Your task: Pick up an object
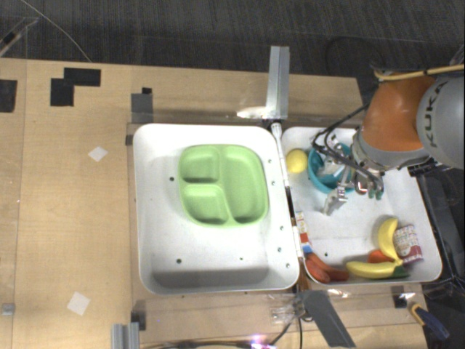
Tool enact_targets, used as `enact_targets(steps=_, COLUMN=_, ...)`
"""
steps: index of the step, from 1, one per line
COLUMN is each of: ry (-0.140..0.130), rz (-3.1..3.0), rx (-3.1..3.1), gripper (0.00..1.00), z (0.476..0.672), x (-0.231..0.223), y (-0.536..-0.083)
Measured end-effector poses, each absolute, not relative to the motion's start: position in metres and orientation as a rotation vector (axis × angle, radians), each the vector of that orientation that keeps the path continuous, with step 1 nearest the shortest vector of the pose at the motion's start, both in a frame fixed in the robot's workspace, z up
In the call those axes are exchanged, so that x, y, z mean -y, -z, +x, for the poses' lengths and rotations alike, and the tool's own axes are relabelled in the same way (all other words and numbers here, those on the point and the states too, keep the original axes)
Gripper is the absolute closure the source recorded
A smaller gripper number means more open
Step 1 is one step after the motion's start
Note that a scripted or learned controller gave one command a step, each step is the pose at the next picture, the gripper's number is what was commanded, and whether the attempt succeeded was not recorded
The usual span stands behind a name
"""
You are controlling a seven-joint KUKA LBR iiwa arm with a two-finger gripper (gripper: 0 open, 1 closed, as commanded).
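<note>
Two white bins sit side by side on the wooden bench, so going left to right: the left bin (156, 217) has just a green divided tray (221, 184) lying flat in it, three compartments, sitting a bit toward the upper middle. A metal post (279, 82) stands at the back where the two bins meet. Then the right bin (349, 231) is where all the stuff is. Up in its top left corner there's a yellow ball (296, 161), lemon-ish, right against the divider, and just beside that a teal cup or bowl thing (318, 174) that's partly hidden by the arm's cables. The gripper (336, 200) hangs over the middle of that bin, just right of the teal piece, and nothing shows between its fingers; how far they're spread I honestly can't tell from this angle. Along the front edge lies an orange-red sausage-looking item (323, 269), then a banana (372, 269) lying flat, with a second banana (386, 236) curving up near the right wall, touching a small red and white can (408, 243). Arm's grey body and orange band (389, 118) come in from the upper right.
</note>
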State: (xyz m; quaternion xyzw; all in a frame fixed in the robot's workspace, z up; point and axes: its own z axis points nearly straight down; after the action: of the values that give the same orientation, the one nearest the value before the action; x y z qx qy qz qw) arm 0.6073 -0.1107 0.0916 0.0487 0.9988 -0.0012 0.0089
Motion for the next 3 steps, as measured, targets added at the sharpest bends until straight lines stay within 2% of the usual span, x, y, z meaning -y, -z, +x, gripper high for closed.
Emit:
enact_targets(steps=1, ry=0.004, rz=0.171, rx=-3.117, gripper=0.0, z=0.581, x=0.086, y=-0.092)
enact_targets(steps=2, ry=-0.003, rz=0.319, rx=-3.103, gripper=0.0, z=0.57, x=0.086, y=-0.092)
enact_targets(steps=3, ry=-0.003, rz=0.437, rx=-3.092, gripper=0.0, z=0.575, x=0.083, y=-0.092)
